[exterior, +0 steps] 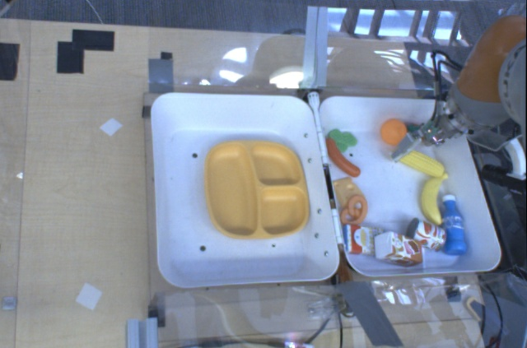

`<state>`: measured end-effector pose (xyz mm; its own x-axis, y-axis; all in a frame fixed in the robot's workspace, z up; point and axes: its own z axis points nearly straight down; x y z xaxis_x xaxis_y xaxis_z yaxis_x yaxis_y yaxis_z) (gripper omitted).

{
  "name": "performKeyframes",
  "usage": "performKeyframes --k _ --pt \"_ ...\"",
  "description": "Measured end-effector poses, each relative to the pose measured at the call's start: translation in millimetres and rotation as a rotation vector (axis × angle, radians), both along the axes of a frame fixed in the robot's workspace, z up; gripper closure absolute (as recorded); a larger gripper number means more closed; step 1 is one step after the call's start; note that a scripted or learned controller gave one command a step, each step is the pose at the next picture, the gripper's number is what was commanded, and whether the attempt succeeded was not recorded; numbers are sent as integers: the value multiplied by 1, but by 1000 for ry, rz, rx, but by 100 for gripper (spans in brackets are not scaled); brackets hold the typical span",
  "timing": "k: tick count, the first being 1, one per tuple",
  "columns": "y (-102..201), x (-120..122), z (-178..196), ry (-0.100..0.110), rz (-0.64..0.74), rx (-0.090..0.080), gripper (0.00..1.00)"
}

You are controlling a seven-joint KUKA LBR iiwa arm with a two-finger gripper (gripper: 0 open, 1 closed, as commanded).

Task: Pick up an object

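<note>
My gripper (pixel 416 142) hangs low in the right bin (pixel 486 256), at its far side. It sits just right of an orange ball (pixel 393 131) and right above the upper end of a yellow corn cob (pixel 424 165). Its fingers look open, and I see nothing between them. A banana (pixel 430 200) and a blue bottle (pixel 452 228) lie nearer the front. A red sausage (pixel 343 159) with a green piece (pixel 343 138) beside it lies by the left wall.
A pretzel-like bread piece (pixel 352 205) and small printed cartons (pixel 395 246) lie along the right bin's front left. The left bin (pixel 177 256) holds a yellow divided plate (pixel 255 188). A metal post (pixel 315 50) and a rack (pixel 403 21) stand behind the bins.
</note>
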<state>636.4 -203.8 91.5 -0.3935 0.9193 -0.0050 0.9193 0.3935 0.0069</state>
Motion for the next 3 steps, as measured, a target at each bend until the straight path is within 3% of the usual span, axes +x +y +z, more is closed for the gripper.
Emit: performKeyframes --k 1,2,3 --pt "77 35 15 1 -14 3 0" --pt "74 35 5 3 6 -4 0" --pt "74 38 15 -10 13 -8 100"
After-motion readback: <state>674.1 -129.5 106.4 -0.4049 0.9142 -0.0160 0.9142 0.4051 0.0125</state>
